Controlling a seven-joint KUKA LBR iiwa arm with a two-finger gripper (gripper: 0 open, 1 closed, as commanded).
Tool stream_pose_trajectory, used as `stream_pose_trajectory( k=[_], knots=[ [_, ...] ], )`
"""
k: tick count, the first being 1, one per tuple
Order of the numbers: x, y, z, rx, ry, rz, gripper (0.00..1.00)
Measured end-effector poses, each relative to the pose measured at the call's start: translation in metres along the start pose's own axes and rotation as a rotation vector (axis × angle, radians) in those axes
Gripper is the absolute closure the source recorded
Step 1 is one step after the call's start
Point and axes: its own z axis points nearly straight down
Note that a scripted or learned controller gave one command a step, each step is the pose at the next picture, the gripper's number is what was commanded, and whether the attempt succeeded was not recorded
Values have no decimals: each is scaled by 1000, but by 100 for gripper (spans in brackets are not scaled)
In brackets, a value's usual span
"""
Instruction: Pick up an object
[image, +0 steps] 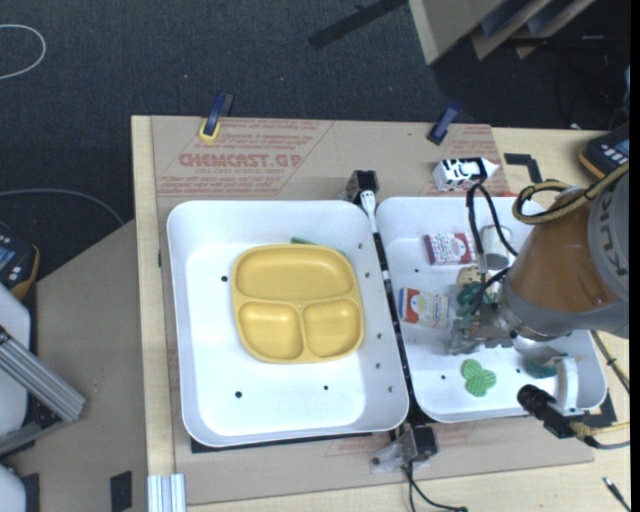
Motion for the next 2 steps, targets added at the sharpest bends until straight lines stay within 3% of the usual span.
stream_pose_trajectory(
  k=[2],
  knots=[
    [-13, 3, -119, -5, -3, -3, 100]
  ],
)
